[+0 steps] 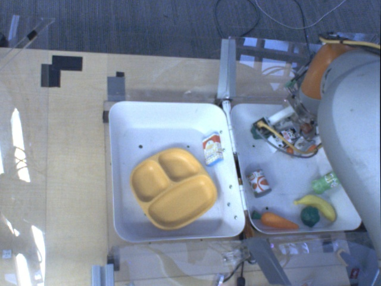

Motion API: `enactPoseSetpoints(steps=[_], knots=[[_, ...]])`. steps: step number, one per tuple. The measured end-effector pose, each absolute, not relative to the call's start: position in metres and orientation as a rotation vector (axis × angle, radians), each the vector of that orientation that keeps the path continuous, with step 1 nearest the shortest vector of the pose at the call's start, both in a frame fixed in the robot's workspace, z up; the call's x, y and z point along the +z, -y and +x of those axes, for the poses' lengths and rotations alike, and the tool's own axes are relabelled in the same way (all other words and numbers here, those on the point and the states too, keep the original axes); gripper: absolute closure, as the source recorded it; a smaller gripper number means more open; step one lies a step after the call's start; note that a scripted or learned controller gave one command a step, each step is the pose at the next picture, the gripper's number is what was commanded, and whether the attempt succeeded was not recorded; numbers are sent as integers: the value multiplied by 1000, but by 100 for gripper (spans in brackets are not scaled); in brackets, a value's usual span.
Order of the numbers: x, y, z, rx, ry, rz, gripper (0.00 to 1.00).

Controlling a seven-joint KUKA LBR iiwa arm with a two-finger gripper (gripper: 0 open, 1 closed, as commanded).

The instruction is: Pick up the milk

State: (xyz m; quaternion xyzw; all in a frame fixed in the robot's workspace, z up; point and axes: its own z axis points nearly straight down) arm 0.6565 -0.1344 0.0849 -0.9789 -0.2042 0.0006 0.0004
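Where it lies in the left bin [128, 159], the milk [212, 149] shows red-and-white.

**Bench & floor**

Pale wood bench [59, 177] w/ glare streaks along left edge; black L-shaped mark [59, 68] nr far-left corner. Dark grey carpet floor [137, 16] beyond far edge, black cables [280, 8] looping over it.
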Motion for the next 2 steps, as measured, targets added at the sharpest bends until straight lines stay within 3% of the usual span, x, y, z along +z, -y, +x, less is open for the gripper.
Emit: enactPoseSetpoints(steps=[1,2], knots=[[98,133,660,-9,660,-3075,100],[211,80,642,-4,349,-3121,100]])
